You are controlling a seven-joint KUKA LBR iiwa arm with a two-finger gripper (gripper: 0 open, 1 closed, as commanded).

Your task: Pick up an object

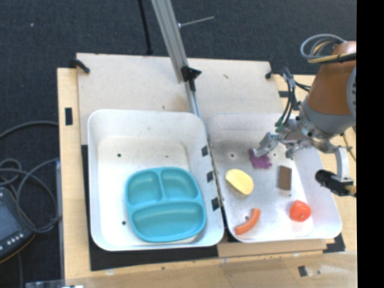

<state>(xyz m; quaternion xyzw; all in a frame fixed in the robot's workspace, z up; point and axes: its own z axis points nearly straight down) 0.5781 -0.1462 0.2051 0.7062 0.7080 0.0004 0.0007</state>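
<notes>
Several small objects lie in the right bin (318,161): a purple piece (260,160), a yellow lump (239,182), a brown block (284,177), a red-orange ball (299,210) and an orange sausage-shaped piece (248,221). My gripper (278,146) hangs over the bin's upper middle, open, with nothing between its fingers. Its left finger (266,143) stands just above and right of the purple piece. The brown block lies a little below the gripper.
The left bin (108,131) holds a teal divided plate (165,204). A slanted metal post (171,32) rises from behind the bins. Cables run along the arm at the right edge and on the floor at far left.
</notes>
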